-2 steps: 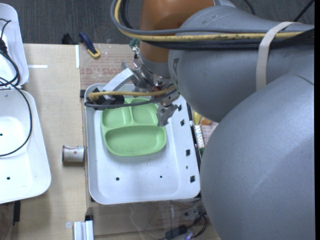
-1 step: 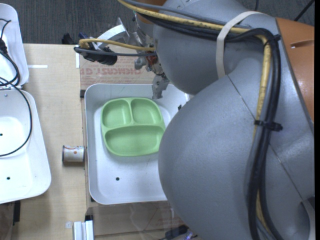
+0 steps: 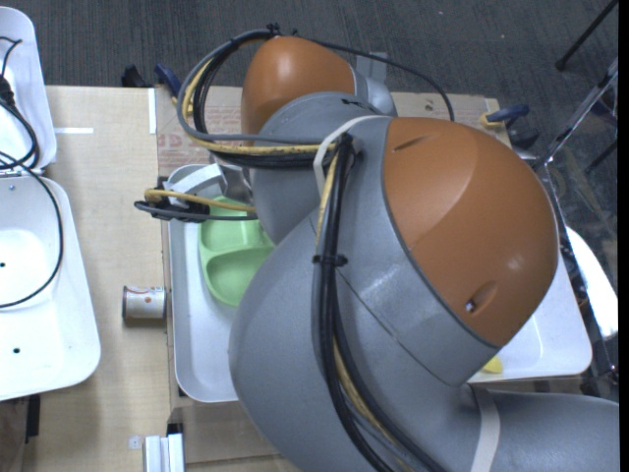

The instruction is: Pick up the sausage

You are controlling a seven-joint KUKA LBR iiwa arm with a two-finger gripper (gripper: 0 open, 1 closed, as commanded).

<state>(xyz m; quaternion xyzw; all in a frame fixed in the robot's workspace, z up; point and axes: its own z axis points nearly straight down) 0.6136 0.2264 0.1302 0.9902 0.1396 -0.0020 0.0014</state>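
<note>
**Arm covers the right bin; gripper state unknown**

You are looking down on the arm point(image 3: 393, 293), and its grey body with the orange caps hides most of the right bin point(image 3: 192, 362). The wrist end goes down into this bin near its far left corner, where black and yellow cables point(image 3: 187, 202) stick out to the left. You cannot tell from this view if the gripper is open, closed, or holding something, because the arm is in front of it. You cannot see the sausage.

Just below the wrist end, a green divided plate point(image 3: 231, 259) lies inside the bin. Further left of it, outside the bin wall, a small metal cylinder point(image 3: 143, 304) lies on the wooden bench point(image 3: 108, 146). Well to the left is the second bin point(image 3: 39, 352). Under the arm at the right, a small yellow piece point(image 3: 491, 366) shows.
</note>
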